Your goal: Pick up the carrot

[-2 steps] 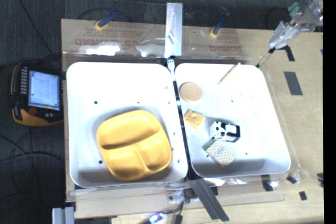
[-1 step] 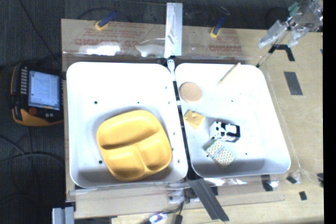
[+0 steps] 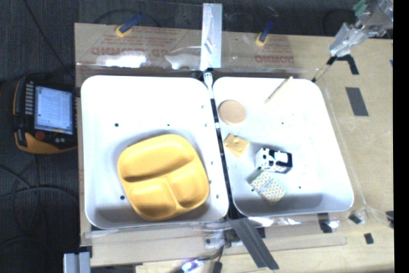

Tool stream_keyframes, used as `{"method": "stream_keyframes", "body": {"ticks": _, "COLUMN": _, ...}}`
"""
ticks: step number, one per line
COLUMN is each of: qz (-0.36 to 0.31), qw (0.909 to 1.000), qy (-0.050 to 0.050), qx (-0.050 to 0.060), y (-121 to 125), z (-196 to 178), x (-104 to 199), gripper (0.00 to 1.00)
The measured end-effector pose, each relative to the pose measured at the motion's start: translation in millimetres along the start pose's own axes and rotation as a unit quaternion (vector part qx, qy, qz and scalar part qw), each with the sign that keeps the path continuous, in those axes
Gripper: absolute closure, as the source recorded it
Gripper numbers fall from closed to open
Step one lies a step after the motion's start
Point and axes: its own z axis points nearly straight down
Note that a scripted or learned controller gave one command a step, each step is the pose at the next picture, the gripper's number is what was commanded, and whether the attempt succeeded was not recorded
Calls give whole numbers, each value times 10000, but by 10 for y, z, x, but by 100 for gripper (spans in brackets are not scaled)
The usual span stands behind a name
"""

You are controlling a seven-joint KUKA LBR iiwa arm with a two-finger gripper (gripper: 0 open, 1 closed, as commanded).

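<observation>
In the right bin (image 3: 332,137) lie a round tan disc (image 3: 232,112), a small yellow wedge (image 3: 236,145), a black-and-white item (image 3: 275,160) and a patterned block (image 3: 268,187). A thin pale stick (image 3: 278,89) rests near that bin's far wall. None of these is plainly carrot-shaped. My gripper (image 3: 342,45) hangs at the top right, over the bench beyond the right bin's far corner and well apart from every item. Nothing shows in it.
The left bin (image 3: 102,112) holds a yellow divided plate (image 3: 163,174). A ridge (image 3: 217,137) separates the two bins. A handheld pendant (image 3: 45,115) lies on the floor at the left. Clamps and plastic sheeting sit behind the bins.
</observation>
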Motion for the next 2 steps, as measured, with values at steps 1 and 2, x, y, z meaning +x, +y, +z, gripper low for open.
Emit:
{"method": "stream_keyframes", "body": {"ticks": 1, "qz": 0, "qw": 10000, "qy": 0, "qx": 2, "y": 0, "z": 1, "x": 0, "gripper": 0}}
{"method": "stream_keyframes", "body": {"ticks": 2, "qz": 486, "qw": 9988, "qy": 51, "qx": 8, "y": -635, "z": -843, "x": 47, "gripper": 0}}
